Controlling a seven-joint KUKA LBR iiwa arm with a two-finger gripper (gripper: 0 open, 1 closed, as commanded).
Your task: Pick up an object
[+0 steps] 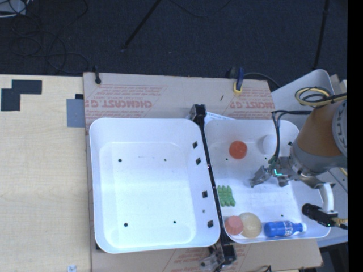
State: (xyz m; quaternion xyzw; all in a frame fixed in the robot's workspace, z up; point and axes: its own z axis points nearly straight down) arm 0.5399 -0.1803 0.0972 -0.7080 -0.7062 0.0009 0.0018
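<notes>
Cardboard-topped counter (170, 98); right bin (286, 128). Fingers (262, 178) hang slightly spread, holding nothing; better descend straight over the orange ball (238, 149) at eleven o'clock.

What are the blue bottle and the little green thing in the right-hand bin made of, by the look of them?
The blue bottle looks like glossy plastic: it shows bright highlights and a white cap end. The green thing looks matte and ribbed, perhaps soft rubber or plastic; it is too small to tell. The bin itself looks like smooth white plastic.
</notes>
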